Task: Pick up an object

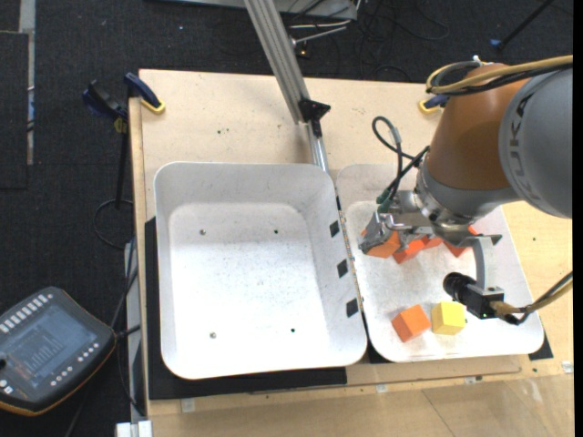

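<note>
Two small blocks (430, 320) — orange, yellow

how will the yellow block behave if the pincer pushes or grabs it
The yellow block looks like a rigid cube with flat faces, so it should slide rather than roll. It sits right beside the orange block, so a push may shove both together.

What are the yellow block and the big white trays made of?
The yellow block looks like painted wood or foam: flat matte faces, soft edges; hard to tell which. The left white bin looks like thin moulded plastic: smooth, rounded corners, raised rim, speckled with dirt. The right white bin looks the same.
</note>
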You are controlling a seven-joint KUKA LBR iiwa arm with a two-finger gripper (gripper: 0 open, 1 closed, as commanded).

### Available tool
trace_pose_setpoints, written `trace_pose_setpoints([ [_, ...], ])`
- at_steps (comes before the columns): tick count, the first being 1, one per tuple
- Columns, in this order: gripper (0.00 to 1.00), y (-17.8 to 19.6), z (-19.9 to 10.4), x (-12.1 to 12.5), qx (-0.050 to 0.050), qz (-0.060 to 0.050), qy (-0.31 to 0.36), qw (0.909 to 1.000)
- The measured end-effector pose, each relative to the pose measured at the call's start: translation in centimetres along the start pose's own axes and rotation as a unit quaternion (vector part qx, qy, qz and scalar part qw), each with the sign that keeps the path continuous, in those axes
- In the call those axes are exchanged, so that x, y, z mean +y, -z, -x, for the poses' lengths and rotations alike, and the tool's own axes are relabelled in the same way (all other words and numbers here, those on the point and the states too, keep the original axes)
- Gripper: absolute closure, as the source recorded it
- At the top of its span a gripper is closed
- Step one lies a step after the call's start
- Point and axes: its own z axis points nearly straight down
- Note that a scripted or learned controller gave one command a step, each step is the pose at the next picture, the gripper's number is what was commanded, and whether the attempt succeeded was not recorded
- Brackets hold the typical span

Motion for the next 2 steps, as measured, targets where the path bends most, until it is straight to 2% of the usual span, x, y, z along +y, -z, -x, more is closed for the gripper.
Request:
trace_pose_setpoints([
  [1, 1.00, 0.6, -6.3, -1.1, 0.000, -0.001, 0.001, 1.0000],
  [2, 1.00, 1.6, -11.1, -2.4, -0.001, 0.000, 0.001, 1.0000],
])
